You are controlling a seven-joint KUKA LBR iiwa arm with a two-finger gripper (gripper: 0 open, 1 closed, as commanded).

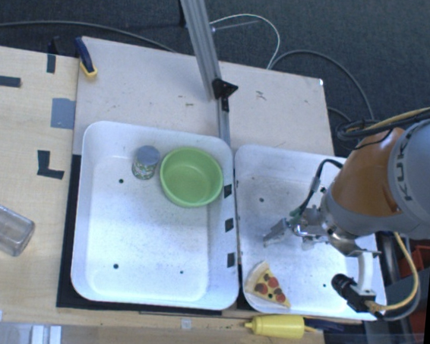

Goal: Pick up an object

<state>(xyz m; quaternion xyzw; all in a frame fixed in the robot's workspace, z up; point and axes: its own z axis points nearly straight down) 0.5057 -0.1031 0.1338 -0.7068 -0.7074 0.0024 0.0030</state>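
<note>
The end effector [276, 232] hangs low over the right bin [276, 174], fingers spread a bit with nothing between them, so I'd guess it's lining up a grab. Closest candidate is the pizza slice toy [268, 284], near the bin's front edge. The green bowl [191, 176] and small can [146, 162] share the left bin [96, 216]. Pale wooden bench [21, 124], dark carpet behind, cables trailing around.
</note>
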